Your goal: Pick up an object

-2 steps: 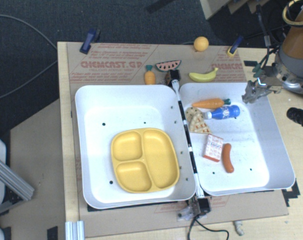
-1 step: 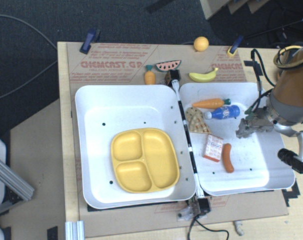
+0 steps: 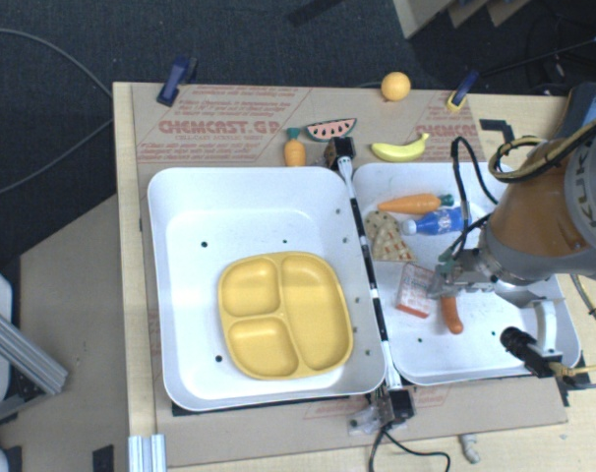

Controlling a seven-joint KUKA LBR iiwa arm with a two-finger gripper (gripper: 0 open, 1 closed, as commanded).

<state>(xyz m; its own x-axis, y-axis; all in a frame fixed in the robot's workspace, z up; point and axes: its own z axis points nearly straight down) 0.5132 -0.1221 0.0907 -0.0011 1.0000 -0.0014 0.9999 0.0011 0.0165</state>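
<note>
Right bin (image 3: pixel 534 367): candidate objects for the pick lie clustered in its left half, close to the divider between the bins. A clear packet with a red edge (image 3: pixel 414 291) lies flat just beside the claw (image 3: pixel 447 273), making it the likeliest target by position; a small orange-red sausage-shaped toy (image 3: pixel 451 315) lies just below the claw, apart from the packet. Farther up the bin are a toy carrot (image 3: pixel 413 204), a small plastic bottle with a blue label (image 3: pixel 436 224) and a waffle-patterned piece (image 3: pixel 387 236), set close together. The claw sits low over the bin floor at the end of the arm, which enters from the right; whether it is open or closed cannot be told, and nothing is seen between its tips. Left bin (image 3: pixel 180 205): holds a yellow three-compartment plate (image 3: pixel 282 315), a probable destination. On the desk (image 3: pixel 229 126) behind the bins rest a watermelon slice (image 3: pixel 331 128), a banana (image 3: pixel 399 147) and an orange ball (image 3: pixel 396 87), outside the working area.
</note>
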